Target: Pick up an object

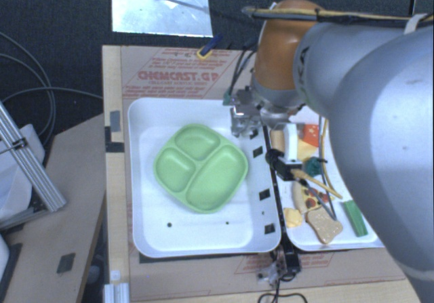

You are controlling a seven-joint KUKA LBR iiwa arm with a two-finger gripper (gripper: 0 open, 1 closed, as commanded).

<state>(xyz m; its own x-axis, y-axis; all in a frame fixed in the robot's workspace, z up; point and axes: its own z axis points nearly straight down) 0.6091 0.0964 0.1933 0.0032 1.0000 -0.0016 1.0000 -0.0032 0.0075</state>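
Rt white bin (339, 240) — green stick (355, 218), long axis near-far

A divided plate (201, 167) lies in the left bin (146, 227). Small items, a toast slice (324, 226) among them, lie in the right bin (339, 244). The hand (243, 122) hangs between both.

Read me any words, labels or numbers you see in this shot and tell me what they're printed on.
"CHEMCAST GP" in red, on the brown sheet behind the left bin.
Smaller red print above and below that line: too blurred to read.
Faint red print on the same kind of sheet at the bench's front edge: unreadable.
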